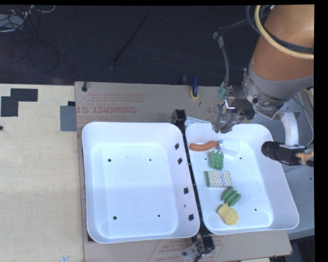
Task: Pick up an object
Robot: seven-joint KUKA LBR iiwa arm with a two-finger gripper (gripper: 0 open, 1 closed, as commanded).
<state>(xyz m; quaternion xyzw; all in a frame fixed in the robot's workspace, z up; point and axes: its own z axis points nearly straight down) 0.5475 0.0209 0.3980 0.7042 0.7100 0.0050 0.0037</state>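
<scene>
Above the right bin's (279, 169) far rim, the gripper (224, 124) is poised.
Nothing is held; finger state cannot be told. An orange sausage (203, 146) lies just below it, not yet grasped.

A robotics lab: an industrial arm (279, 56) reaches over a bench (36, 169) carrying two shallow white bins (92, 179) clipped side by side on a cardboard sheet (133, 102), with loose cables (31, 13) trailing across the dark floor behind.
</scene>
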